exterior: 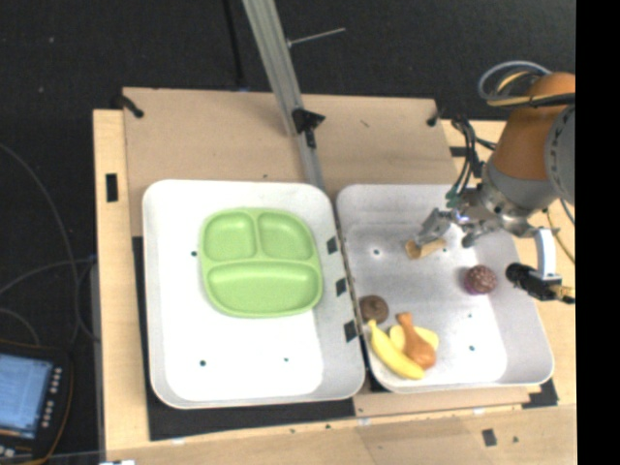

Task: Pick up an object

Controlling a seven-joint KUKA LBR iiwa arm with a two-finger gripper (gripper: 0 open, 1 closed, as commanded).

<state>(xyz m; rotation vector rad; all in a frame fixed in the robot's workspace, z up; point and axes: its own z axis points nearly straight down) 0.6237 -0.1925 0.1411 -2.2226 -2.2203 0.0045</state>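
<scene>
My gripper (447, 237) hangs over the back of the right bin (523, 356), reaching in from the right, and its fingers look open. One finger (432, 229) slants down to the left, with its tip just above a small tan piece (423, 249) lying on the bin floor. The piece is beside that tip, not between the fingers. A dark purple round fruit (480, 279) lies to the right of it. Near the bin's front left corner lie a brown round thing (374, 308), a yellow banana (390, 353) and an orange piece (416, 343).
The left bin (174, 356) holds a green divided plate (261, 263). A grey metal post (278, 61) slants up from between the bins at the back. The arm's orange band (528, 143) and cables sit above the right bin's far right corner.
</scene>
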